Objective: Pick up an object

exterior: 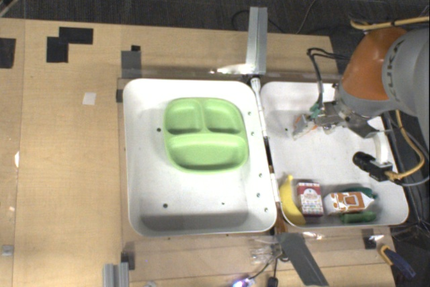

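Two shallow white bins sit side by side on a wooden bench (60, 165). The left bin (144, 212) holds a green divided tray (203, 132), lying toward the bin's 12 o'clock side. The right bin (316, 168) has a banana (289, 201) in its 7 o'clock corner, touching a small red-and-white carton (309, 199); at 5 o'clock lies a brown-and-white carton (348, 200) on its side with a green item (356, 216) just below it. The grey arm (396, 74) with its orange band reaches in from 3 o'clock, its gripper (310, 121) low over the right bin's 12 o'clock half, well apart from the objects.
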You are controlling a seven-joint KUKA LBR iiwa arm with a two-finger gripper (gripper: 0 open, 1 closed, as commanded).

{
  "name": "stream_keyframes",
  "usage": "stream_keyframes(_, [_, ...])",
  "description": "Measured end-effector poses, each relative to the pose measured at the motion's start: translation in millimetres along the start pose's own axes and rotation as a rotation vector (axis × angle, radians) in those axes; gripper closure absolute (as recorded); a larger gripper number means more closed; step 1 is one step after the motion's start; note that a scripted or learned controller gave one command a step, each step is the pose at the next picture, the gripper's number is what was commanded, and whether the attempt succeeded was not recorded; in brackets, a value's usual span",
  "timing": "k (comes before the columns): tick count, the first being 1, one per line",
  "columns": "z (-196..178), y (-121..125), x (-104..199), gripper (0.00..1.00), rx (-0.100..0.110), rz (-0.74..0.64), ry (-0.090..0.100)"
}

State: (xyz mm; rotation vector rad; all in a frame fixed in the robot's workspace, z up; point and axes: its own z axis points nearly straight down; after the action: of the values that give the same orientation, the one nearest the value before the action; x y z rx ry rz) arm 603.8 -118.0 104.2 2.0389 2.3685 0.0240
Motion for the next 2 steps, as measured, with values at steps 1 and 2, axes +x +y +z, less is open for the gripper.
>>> stream_keyframes(1, [15.9, 53.7, -10.0, 0.00, 0.011, -0.178, 0.000])
stream_keyframes(2, [13.7, 19.6, 7.6, 0.00, 0.009, -0.178, 0.000])
